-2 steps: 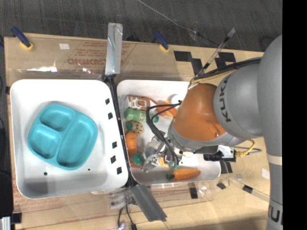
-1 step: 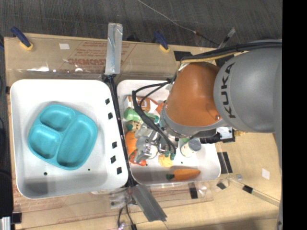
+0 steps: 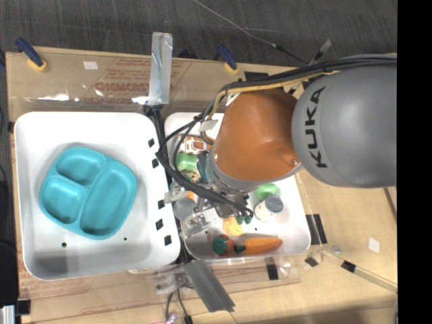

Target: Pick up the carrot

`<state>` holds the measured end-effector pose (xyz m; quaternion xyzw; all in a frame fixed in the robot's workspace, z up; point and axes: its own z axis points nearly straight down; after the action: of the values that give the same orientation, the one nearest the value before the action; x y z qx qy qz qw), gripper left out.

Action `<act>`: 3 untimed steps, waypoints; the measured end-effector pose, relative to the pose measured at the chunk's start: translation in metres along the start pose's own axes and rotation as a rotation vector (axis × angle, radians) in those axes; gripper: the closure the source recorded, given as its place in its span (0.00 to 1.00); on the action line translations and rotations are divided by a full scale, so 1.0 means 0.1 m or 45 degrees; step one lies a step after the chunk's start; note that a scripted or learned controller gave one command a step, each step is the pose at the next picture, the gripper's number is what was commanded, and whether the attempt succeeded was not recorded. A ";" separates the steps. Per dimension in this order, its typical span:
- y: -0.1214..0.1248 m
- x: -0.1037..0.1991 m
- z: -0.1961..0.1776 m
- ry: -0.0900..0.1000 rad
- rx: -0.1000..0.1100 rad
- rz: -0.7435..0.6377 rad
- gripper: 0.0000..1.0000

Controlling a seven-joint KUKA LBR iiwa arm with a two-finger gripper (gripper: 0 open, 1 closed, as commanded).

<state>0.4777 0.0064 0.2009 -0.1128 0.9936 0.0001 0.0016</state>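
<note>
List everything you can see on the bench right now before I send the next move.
bins: 2, white, side by side; left bin, right bin
divided plate: 1, turquoise, in left bin
carrot: 1, orange with green top, lying near front edge of right bin
small toys: several, green, white and orange, right bin, partly hidden under arm; exact count unclear
clamps: 2, blue and yellow, far edge of bench
arm: 1, grey with orange band, over right bin
tool: 1, metal, above right bin, left of the carrot

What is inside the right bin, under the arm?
The carrot lies near the right bin's front wall, with small toys behind it. The arm covers the rest.
</note>
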 end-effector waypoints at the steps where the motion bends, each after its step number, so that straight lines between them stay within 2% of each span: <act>1: -0.43 -0.25 -0.81 -0.003 0.003 -0.299 1.00; 2: -0.87 -0.49 -0.73 0.001 -0.001 -1.351 1.00; 3: -1.54 -0.96 0.05 0.003 -0.009 -1.617 1.00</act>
<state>0.6056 -0.1225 0.1966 -0.6802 0.7330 0.0024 -0.0003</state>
